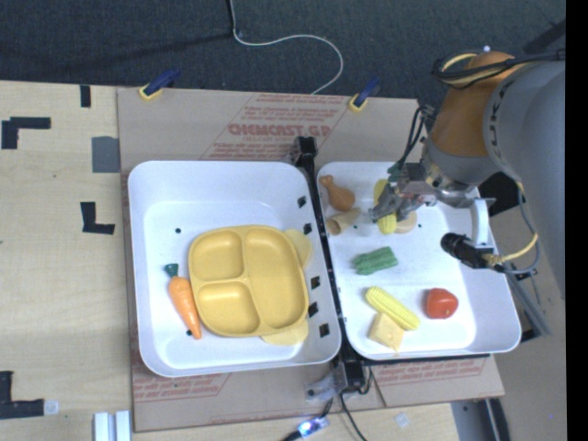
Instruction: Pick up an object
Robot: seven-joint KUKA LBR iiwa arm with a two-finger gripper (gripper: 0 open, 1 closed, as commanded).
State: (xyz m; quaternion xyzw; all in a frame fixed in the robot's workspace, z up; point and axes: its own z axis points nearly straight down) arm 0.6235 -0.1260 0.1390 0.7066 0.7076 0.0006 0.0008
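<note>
Yellow toy piece [388,224], seen at the right bin's [496,338] far side, is touched by the lowered hand [393,211]; whether it is gripped cannot be told.

Wooden bench [55,274] carries a cardboard sheet [266,127] held by clamps [159,83]; dark carpet [110,16] and a white cable [294,39] lie behind.

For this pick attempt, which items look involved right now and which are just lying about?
In play:
grey two-finger gripper, low in the right white bin
small yellow toy piece under its tips; a grasp is not visible

Lying about:
green toy vegetable
yellow toy corn cob
red toy tomato
brown toy drumstick
yellow divided plate
orange toy carrot
</note>
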